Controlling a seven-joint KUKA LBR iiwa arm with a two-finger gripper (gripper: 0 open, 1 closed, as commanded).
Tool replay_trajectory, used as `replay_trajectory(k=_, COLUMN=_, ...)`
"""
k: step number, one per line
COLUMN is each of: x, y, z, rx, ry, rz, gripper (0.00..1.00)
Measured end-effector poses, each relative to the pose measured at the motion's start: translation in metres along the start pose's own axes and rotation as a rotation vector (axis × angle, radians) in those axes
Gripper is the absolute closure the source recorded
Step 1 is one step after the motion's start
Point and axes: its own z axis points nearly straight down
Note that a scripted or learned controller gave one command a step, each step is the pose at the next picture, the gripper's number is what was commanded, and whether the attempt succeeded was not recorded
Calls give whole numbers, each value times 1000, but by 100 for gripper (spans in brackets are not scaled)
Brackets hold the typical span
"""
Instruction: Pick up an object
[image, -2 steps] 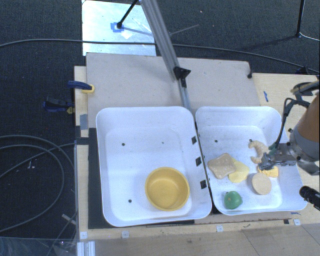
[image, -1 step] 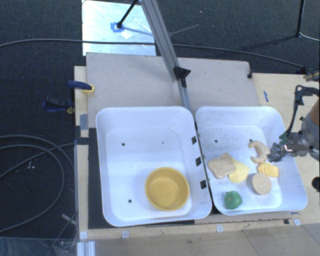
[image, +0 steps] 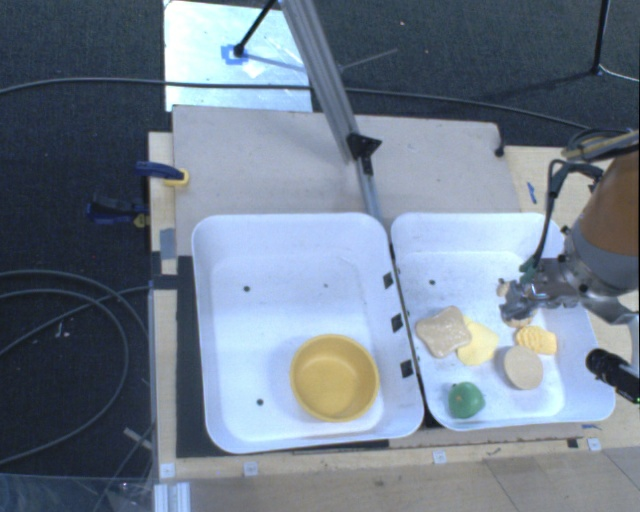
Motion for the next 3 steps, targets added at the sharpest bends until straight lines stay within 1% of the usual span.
replay_trajectory(k=1, x=57, y=8, z=-8, rx=0, ry=1, rz=-2, gripper=100)
replay_trajectory(k=2, x=109, y=25, z=1, rx=2, ry=1, rz=-1, gripper=100)
replay_trajectory(k=3, x=168, y=20, z=2, rx=2, ry=1, rz=-1, gripper=100)
